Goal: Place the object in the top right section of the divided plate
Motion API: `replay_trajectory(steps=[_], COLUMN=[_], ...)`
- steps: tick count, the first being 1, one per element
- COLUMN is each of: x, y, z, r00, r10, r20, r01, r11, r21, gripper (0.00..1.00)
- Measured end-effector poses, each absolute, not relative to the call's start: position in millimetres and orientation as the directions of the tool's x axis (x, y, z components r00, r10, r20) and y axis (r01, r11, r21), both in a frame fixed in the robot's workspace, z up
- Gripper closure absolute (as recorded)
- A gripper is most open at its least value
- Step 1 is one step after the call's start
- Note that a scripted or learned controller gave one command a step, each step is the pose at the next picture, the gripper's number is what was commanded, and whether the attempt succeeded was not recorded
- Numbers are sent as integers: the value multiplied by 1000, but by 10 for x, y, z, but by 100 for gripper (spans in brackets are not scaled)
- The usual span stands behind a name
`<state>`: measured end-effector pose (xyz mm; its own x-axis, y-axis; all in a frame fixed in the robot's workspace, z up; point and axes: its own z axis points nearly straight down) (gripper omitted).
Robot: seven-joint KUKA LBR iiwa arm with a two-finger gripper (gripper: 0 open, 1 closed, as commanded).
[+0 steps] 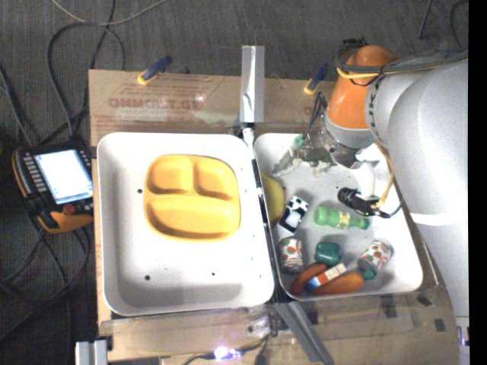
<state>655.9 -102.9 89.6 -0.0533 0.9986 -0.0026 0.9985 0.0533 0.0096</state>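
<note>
The grey arm [426, 143] is reaching in over the right bin [415, 280], its gripper [304, 152] hanging at the bin's upper left; its state I cannot tell. The yellow divided plate [193, 196] is sitting in the left bin [122, 280]. A green bottle [340, 218] is lying among small toys.

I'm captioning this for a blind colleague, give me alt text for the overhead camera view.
A grey robot arm with an orange band reaches from the right, its gripper above the right white bin of small toys, including a green bottle. A yellow divided plate sits in the left white bin.
</note>
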Motion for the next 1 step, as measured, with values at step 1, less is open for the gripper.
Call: replay_trajectory(steps=[1], x=[6562], y=[-1027], z=[994], r00=[-55], r10=[999], r20=[-4], r01=[998], r11=[55], r21=[10], gripper=[100])
